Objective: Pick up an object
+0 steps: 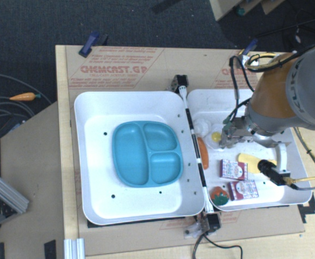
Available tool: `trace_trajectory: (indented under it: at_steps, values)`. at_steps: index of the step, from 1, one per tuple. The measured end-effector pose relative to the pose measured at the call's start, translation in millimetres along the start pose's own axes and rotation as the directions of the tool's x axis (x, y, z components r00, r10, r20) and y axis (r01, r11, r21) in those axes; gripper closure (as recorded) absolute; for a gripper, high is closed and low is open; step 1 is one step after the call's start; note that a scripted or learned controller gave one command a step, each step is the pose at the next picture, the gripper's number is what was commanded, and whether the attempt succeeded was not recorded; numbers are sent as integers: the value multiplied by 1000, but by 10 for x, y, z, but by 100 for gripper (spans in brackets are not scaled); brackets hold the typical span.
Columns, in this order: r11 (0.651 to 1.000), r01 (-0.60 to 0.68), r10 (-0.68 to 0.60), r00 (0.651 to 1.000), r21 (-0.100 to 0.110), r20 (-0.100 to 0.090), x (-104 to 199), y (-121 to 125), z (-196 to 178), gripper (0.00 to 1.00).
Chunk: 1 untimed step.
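My gripper (228, 136) reaches down into the right bin (211, 99), near its left middle. Just to its left lies a small yellow piece (216, 137), touching or nearly touching the gripper. An orange carrot-like stick (202, 151) lies along the bin's left wall. A pale yellow wedge (248, 159) rests to the right of the gripper. Two red-and-white packets (233, 169) (244, 189) lie toward the front. A small orange and green item (219, 196) sits in the front left corner.
The left bin (92, 144) holds a blue divided plate (147, 153) in its middle. A black clamp (180, 82) sits at the far end of the ridge between the bins. The grey and orange arm (287, 90) covers the right bin's far right part.
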<state>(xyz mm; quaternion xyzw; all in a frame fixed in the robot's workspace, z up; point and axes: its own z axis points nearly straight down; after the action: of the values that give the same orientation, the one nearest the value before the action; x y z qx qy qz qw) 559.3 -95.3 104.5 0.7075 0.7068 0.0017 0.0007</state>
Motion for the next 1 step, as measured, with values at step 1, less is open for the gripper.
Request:
trace_trajectory:
  at_steps: [1]
  values:
    - [1000,0,0,1000,1,0,0,-2,2,0]
